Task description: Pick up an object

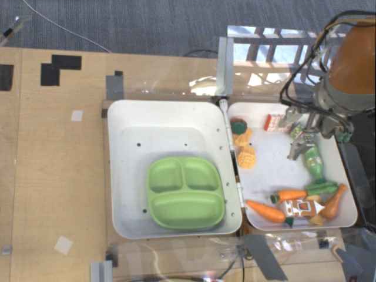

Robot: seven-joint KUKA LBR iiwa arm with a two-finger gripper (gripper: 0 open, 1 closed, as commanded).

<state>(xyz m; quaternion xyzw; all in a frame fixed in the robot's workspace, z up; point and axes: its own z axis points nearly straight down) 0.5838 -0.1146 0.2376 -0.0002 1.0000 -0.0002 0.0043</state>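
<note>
The right bin holds several toy foods. Two yellow corn pieces lie at its left wall below a small green-topped item. A red-and-white box sits at the back. Along the front lie an orange carrot, a second carrot, a green cucumber, a white-and-orange carton and a brown drumstick-shaped piece. A green bottle lies near the right wall. My gripper hangs low over the back right of this bin, just up and left of the green bottle.
The left bin holds a green divided plate. A metal frame stands behind the right bin. Cables loop around the arm's orange band at the right. Bare wooden bench stretches to the left.
</note>
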